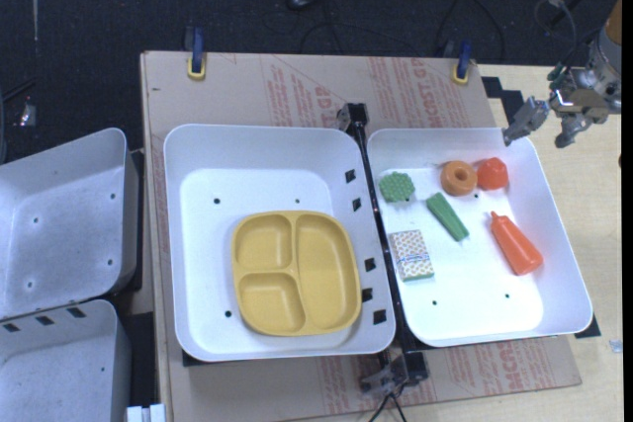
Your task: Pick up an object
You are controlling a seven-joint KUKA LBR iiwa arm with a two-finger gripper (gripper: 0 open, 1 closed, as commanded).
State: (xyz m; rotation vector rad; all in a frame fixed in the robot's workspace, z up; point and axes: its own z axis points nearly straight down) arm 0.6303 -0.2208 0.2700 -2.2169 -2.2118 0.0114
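The two-finger gripper (542, 126) is hanging over the far right corner of the right-hand shallow white bin (564, 242), up near the rim and not down among the toys. Its two dark fingers (521, 122) are spread apart, with bare space between them, so it is carrying nothing.

All the candidates are lying untouched on that bin's floor. An orange ring-shaped doughnut toy (458, 177) is sitting just beside a small red-orange rounded piece (493, 174), the two nearly touching, near the far wall. A knobbly green toy (397, 187) is resting toward the divider, a long green stick-shaped piece (447, 216) is lying at a slant in the middle, an orange bottle-shaped toy (516, 243) is lying on its side to the right, and a pale patterned rectangular block (412, 255) is sitting nearer the front.

The left-hand white bin (188, 212) is holding a yellow plastic tray with three compartments (296, 273).

As I judge it, the task is barely starting: nothing is being lifted, and the whole job is remaining, namely choosing one piece, dropping onto it, pinching it and raising it clear. The red-orange piece and the doughnut are lying closest to the gripper
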